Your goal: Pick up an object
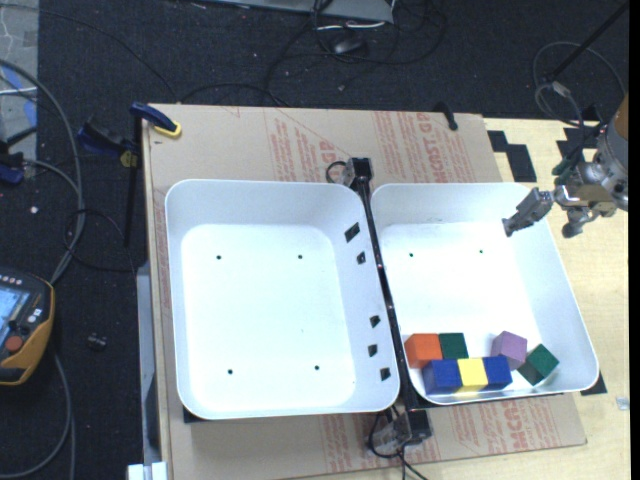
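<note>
Several small blocks lie along the near edge of the right bin (470,208): an orange one (423,348), a dark green one (453,344), a purple one (510,346), a green one (540,363), a yellow one (471,372), and two blue ones (441,376) (496,370). My gripper (541,227) hangs over the far right corner of that bin, well away from the blocks. Its two fingers are spread apart and open, with nothing between them.
The left bin (262,208) sits beside the right one, with a black divider strip (375,278) between them. Both rest on a cardboard sheet (300,138). Cables and a yellow-handled clamp (160,120) lie beyond the far left corner.
</note>
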### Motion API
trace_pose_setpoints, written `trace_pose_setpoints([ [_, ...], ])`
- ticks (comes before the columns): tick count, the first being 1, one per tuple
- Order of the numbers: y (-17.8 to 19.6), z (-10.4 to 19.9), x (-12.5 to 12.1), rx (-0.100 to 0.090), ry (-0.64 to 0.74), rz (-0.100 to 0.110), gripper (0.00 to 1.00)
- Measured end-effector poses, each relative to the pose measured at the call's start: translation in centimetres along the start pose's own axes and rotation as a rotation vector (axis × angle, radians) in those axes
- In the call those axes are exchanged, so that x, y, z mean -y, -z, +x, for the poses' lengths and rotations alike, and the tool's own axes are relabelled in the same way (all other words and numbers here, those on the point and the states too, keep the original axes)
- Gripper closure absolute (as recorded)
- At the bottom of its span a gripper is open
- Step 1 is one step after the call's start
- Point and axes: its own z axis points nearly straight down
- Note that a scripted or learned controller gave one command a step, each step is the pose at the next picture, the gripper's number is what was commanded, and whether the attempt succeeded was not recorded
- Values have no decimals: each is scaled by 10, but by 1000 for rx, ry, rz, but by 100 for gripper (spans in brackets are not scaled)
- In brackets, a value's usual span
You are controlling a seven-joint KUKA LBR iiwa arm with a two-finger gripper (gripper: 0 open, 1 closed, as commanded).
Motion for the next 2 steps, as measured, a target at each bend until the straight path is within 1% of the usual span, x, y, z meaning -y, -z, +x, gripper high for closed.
trace_pose_setpoints([
  [1, 41, 13, -64, 1, 2, -3, 0],
  [2, 49, 6, -106, 1, 1, -2, 0],
])
